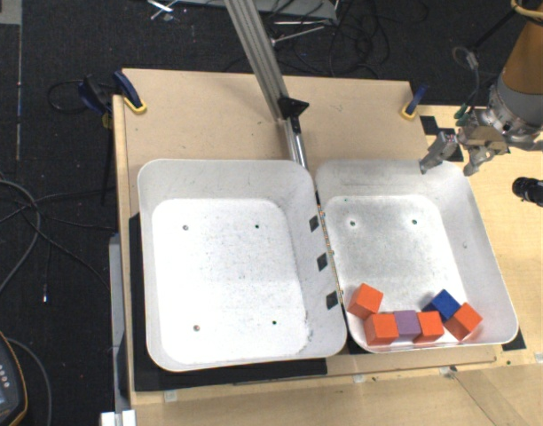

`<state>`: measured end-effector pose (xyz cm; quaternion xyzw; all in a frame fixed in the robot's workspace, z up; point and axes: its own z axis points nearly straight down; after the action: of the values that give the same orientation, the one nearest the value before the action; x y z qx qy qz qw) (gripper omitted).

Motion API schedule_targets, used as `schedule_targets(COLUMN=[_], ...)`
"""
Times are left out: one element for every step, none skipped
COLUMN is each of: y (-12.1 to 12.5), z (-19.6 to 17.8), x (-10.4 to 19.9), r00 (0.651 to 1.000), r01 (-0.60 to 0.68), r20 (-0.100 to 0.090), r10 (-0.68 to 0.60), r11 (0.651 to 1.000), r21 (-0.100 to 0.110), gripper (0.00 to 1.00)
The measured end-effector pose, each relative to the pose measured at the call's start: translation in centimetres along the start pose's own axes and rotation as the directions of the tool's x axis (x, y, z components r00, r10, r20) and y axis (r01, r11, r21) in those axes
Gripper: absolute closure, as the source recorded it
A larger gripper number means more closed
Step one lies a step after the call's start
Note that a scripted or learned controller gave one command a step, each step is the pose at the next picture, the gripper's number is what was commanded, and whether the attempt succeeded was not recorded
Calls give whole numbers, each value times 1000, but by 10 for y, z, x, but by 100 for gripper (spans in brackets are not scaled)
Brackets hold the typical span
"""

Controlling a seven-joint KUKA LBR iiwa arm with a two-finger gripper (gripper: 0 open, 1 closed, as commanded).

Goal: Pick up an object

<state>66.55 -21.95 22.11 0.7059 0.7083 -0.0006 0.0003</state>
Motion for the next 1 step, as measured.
schedule_targets(y=[-71], z=[121], x=[4], r00=[1000], r01=[-5], r20=[-4], r10=[5], r11=[1000], r21=[9], gripper=[0])
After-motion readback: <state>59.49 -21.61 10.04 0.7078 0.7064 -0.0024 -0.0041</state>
